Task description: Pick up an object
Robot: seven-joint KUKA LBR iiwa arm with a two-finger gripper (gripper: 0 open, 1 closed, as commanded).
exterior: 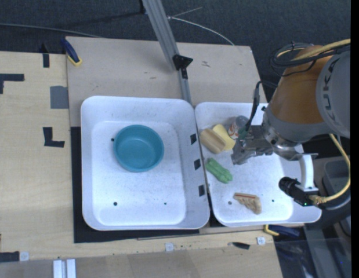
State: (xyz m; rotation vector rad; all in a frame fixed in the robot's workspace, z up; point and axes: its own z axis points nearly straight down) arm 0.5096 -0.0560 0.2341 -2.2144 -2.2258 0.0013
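Observation:
My gripper (239, 155) hangs low over the right bin (283, 213), near its middle. Just left of it lies a tan and yellow block (217, 138), and below-left a green ridged piece (218, 171). A small grey and brown item (236, 125) sits right above the gripper, partly hidden by it. A brown flat piece (247, 201) lies near the bin's front. Nothing shows between the fingers from this angle.
The left bin (104, 213) holds a blue bowl (138, 147). A slanted metal pole (162, 28) runs down to the divide between the bins. The arm's orange and grey body (307, 103) covers the right bin's right side.

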